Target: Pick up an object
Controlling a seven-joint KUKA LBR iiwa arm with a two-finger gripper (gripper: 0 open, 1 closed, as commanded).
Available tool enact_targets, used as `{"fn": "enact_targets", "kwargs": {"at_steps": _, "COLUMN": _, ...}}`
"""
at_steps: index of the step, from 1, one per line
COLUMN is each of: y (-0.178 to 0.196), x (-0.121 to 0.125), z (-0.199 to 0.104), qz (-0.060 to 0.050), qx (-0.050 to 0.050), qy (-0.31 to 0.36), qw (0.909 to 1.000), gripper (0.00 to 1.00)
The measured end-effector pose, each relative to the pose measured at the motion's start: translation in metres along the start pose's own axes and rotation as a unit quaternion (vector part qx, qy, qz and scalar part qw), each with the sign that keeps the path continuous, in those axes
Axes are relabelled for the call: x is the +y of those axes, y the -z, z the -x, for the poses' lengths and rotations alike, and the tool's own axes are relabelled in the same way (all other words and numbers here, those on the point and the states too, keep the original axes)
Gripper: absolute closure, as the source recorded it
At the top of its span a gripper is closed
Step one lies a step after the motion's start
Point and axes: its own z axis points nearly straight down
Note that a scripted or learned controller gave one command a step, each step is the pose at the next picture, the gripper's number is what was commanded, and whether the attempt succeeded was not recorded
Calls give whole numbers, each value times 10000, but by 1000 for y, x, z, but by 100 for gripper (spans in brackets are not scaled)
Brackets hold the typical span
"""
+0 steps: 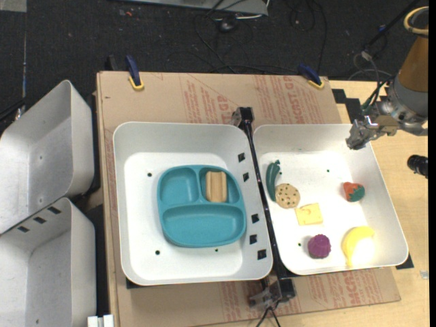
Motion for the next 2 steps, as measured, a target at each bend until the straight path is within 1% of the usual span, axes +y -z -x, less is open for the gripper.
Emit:
{"fn": "enact_targets", "kwargs": {"at_steps": 1, "y": 5, "x": 1, "z": 0, "qz": -15, "qx": 4, "qy": -3, "qw": 10000, "gripper": 100}}
{"fn": "enact_targets", "kwargs": {"at_steps": 2, "y": 18, "x": 5, "z": -52, "qz": -24, "qx": 17, "qy": 16, "qw": 10000, "gripper": 100}}
